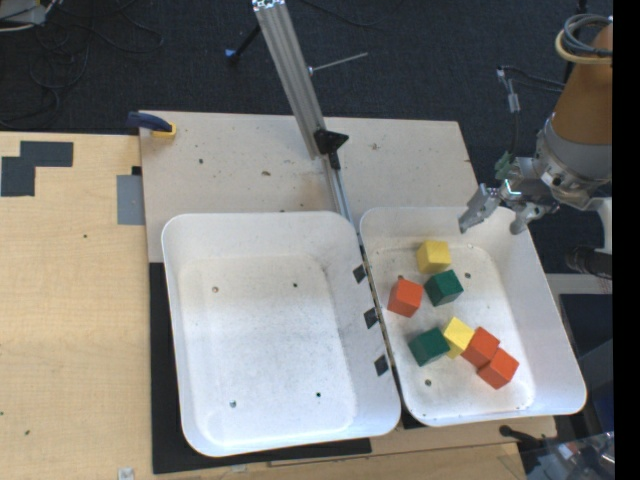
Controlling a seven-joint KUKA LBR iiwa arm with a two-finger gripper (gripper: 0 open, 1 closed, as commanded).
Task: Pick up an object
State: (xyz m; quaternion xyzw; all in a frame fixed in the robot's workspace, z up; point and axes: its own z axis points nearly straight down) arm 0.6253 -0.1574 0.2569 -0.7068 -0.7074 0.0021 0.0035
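Nearest the camera lie two white bins; left bin [190, 268] holds no blocks I can make out; right bin [540, 298] holds seven blocks, from an orange block [405, 296] and two green ones through to a yellow block [434, 255]; that yellow one lies just left and nearer of the gripper [500, 208], which hovers over the bin's far rim, fingers seemingly spread, holding nothing.
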